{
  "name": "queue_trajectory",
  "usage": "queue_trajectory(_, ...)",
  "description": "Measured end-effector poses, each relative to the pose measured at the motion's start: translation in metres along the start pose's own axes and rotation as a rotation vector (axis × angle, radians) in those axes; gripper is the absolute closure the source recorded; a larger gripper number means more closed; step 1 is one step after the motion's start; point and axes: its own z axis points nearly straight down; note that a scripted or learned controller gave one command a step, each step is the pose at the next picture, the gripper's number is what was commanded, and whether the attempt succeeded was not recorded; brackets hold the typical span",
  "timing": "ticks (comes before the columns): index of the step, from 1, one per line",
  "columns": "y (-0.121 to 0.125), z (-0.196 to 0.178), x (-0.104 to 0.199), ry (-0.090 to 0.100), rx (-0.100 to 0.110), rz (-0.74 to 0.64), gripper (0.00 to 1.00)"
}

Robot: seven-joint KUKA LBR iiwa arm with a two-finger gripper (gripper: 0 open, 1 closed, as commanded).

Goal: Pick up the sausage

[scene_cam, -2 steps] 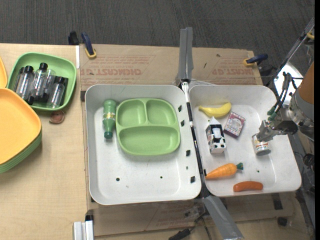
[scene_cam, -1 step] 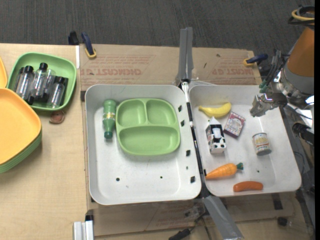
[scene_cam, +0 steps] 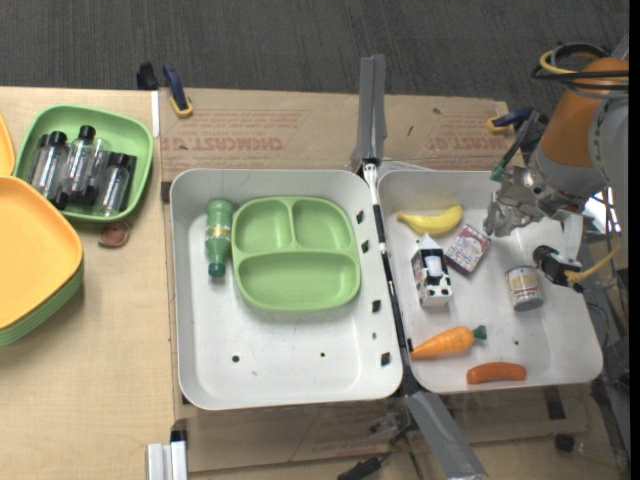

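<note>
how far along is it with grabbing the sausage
Nothing looks done yet. The sausage lies on the floor of the right bin, near its front edge, just right of the carrot. The gripper hangs over the far part of that bin, by the pink packet and apart from the sausage. Left to do: move to the sausage, close on it and lift.

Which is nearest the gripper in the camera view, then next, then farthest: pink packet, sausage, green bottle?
From the gripper:
1. Pink packet, right bin, just below-left of it.
2. Sausage, right bin's front edge.
3. Green bottle, left bin, beside the green tray.
</note>
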Motion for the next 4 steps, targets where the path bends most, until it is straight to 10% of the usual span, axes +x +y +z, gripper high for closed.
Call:
queue_trajectory(2,0.03,-0.017,-0.015,0.0,0.002,0.576,1.0)
queue_trajectory(3,-0.002,-0.036,-0.018,0.0,0.003,0.33,1.0)
queue_trajectory(4,0.016,-0.022,-0.015,0.0,0.002,0.542,1.0)
